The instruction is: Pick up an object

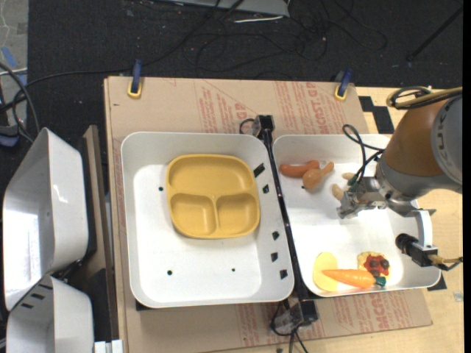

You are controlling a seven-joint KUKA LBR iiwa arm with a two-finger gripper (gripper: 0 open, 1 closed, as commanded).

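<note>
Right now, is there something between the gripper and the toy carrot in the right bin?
Nothing visible. The gripper hangs over the middle of the right bin; bare white floor lies between it and the carrot near the front edge. The sausage lies farther back.

Two bins sit side by side on the desk [221,98], touching along the middle. In the left bin [140,271] a divided plate [213,195] lies toward the far edge. Over in the right bin [353,245], a sausage [298,169] rests near the far left corner with a small rounded piece [315,177] just beside it. At the near edge lies a carrot [352,276], a pizza slice [376,263] to its right. The claw [352,201] hangs over this bin's middle.
</note>
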